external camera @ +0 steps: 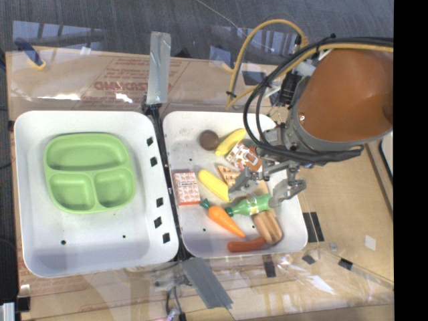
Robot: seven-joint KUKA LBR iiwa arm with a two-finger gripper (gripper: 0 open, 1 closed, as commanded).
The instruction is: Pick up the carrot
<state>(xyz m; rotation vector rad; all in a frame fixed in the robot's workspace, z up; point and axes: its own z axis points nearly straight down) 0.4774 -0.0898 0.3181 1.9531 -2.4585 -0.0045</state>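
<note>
Lying near the front of the right bin (175,179), the carrot (224,221) points its orange tip toward the front right corner, with its green top toward the left. It rests on the bin floor, free of the claw (271,181), which hangs above the bin's right half, up and to the right of the carrot. The claw's metal fingers (289,187) are spread apart with nothing between them. Between the claw and the carrot lies a green bottle-shaped toy (249,206), its left end close to the carrot's leafy top. Just right of the carrot sits a tan bread roll (267,226), and a red sausage (246,245) lies along the front wall below both. To the carrot's upper left is a small red and white packet (186,186), and a yellow corn cob (212,184) lies just above the carrot. Farther back are a banana (229,141), a brown ball (208,138) and a printed snack packet (240,156) partly under the arm (341,99). The left bin (33,239) holds a green divided tray (89,171). Both bins sit side by side on the counter (348,199), well covered with clear plastic sheeting.
</note>
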